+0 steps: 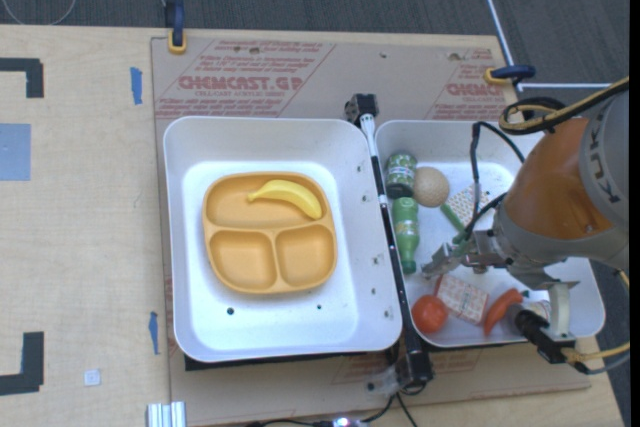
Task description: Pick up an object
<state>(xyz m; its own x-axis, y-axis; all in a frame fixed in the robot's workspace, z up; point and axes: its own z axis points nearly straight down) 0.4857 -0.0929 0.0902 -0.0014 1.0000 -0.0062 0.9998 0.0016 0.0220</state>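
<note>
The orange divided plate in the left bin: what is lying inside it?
A yellow banana lies in the top compartment of the orange plate. The two lower compartments show bare orange. What is under the banana is covered.

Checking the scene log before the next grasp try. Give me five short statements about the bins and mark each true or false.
1. The banana lies in the tray's top compartment. True.
2. The tray sits in the right bin. False: it sits in the left bin.
3. The bottle lies along the right bin's left side. True.
4. The tomato lies in the tray. False: it lies in the right bin, near its front edge.
5. The arm is over the left bin. False: it is over the right bin.
</note>
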